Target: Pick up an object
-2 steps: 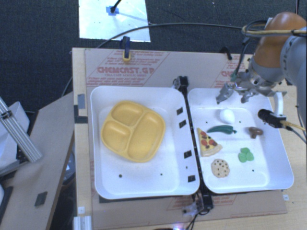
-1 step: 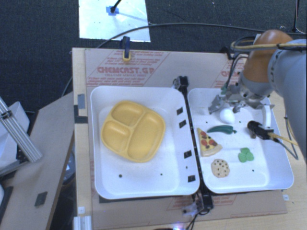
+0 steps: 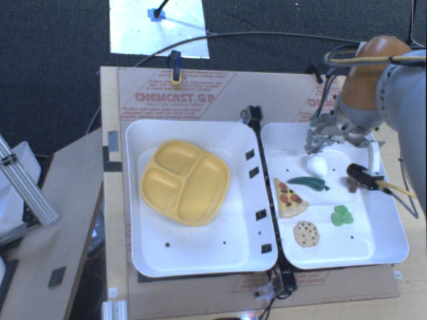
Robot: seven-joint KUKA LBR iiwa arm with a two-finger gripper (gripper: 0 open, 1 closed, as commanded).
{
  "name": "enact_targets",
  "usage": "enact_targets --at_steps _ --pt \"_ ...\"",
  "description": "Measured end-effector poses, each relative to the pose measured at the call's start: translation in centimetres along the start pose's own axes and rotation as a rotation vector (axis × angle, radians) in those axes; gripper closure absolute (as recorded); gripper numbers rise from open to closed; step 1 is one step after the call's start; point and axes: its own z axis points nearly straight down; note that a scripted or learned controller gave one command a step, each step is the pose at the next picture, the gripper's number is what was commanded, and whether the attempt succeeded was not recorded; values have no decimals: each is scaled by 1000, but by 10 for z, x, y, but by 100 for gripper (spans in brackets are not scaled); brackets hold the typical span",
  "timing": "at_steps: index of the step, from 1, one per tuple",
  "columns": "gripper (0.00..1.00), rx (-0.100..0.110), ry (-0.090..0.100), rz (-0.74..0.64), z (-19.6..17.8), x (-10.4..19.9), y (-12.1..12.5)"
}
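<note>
Gripper (image 3: 319, 149) hangs low over far part of right bin (image 3: 393, 242), grip state cannot be told; white egg-shaped object (image 3: 317, 165) lies directly beneath and just nearward of it, seemingly touching or nearly so, long axis not readable, so a short descent looks sufficient.

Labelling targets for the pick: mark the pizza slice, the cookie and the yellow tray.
pizza slice (image 3: 289, 197), camera view, middle of the red topping.
cookie (image 3: 306, 233), camera view, centre of its top face.
yellow tray (image 3: 195, 209), camera view, floor of its near compartment.
</note>
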Motion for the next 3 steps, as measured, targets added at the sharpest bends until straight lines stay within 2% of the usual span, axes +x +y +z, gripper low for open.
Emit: enact_targets --at_steps 2,3 --pt "100 -3 -1 -3 -119 -1 3" --pt "100 2 3 -8 -116 60 6"
